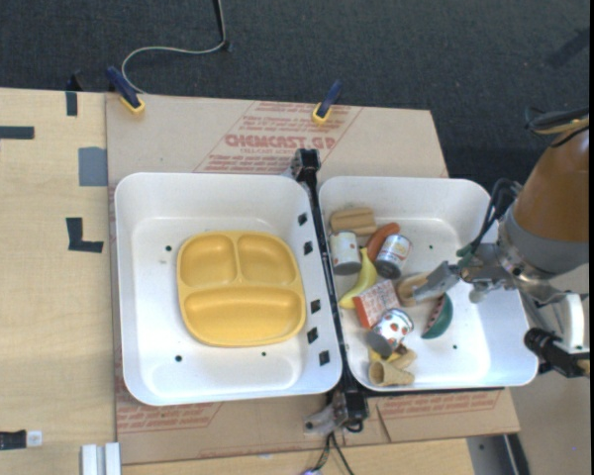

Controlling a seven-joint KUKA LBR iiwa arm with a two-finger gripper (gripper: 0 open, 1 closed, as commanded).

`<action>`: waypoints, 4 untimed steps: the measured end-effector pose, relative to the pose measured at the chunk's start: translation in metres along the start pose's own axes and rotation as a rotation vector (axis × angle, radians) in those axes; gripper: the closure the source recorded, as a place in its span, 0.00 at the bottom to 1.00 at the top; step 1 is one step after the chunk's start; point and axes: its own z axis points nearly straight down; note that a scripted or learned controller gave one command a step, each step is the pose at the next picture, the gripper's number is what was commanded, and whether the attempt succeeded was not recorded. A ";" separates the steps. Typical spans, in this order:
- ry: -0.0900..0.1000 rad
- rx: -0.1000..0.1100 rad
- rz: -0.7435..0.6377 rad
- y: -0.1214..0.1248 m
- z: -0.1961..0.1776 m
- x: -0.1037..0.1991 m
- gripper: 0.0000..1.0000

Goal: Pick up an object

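I hang over the right-hand bin (475, 191), coming in from the right edge of the frame, and my gripper (438, 280) sits low in the middle-right of the picture, just right of the heap of small things. What matters for the coming move is direction: almost everything worth taking lies to the left of my tip, toward the divider between the two bins. Nearest is a dark green slice-shaped piece (439, 318), just below and beside my tip, its long axis running from upper right to lower left; I judge it the easiest target, since I would only need to drop and shift slightly down-frame. Just left of my tip is a small tan lump (412, 287), seemingly touching or almost touching me. Further left lie a yellow banana (356, 283), a red and white packet (374, 304), and a can (392, 251) up-frame of them, with a second can (394, 324) below. The left-hand bin (129, 265) holds a yellow divided plate (242, 288), well apart from me. As for my grip, I cannot tell how it stands; the tip is a dark blur against the clutter, and I see nothing clearly caught in it.
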 end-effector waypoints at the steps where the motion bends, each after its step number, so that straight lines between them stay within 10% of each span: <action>1: 0.000 -0.005 -0.001 -0.004 0.112 -0.004 0.00; 2: -0.001 -0.007 -0.002 0.054 0.112 0.033 0.00; 3: -0.003 -0.007 0.000 0.054 0.102 0.032 1.00; 4: -0.003 -0.007 -0.001 0.054 0.102 0.032 0.00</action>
